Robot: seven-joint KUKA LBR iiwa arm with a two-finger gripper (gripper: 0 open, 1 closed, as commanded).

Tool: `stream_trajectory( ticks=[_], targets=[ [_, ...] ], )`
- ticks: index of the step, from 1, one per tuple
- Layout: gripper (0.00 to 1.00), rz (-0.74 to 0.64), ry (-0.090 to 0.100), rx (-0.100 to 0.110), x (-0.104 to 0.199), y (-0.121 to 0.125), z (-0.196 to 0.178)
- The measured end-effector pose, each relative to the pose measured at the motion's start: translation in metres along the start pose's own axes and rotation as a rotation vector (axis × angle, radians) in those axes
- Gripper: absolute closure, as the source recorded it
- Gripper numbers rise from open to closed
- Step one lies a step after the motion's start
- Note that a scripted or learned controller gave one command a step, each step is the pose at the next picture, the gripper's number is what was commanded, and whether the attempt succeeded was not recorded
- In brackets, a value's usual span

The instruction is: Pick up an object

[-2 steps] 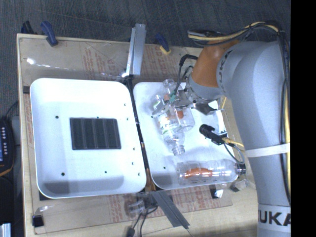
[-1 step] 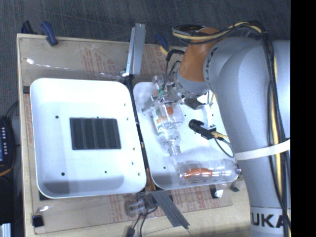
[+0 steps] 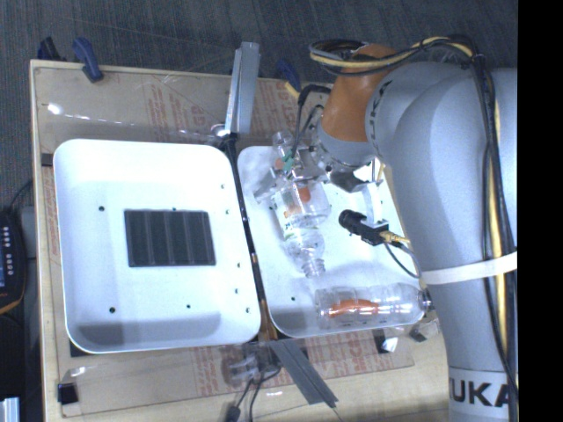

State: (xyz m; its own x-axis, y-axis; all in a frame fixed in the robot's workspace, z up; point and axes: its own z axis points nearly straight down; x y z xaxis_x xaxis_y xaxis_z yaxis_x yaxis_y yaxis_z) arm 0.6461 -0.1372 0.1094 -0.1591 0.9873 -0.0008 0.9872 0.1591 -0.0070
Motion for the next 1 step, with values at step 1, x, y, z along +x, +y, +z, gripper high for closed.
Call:
stream_trajectory(
  ticks=[1],
  targets=[
    [1.00, -0.062, 0.001, -0.004, 0.0502, 0.0184, -0.0829]
  ],
)
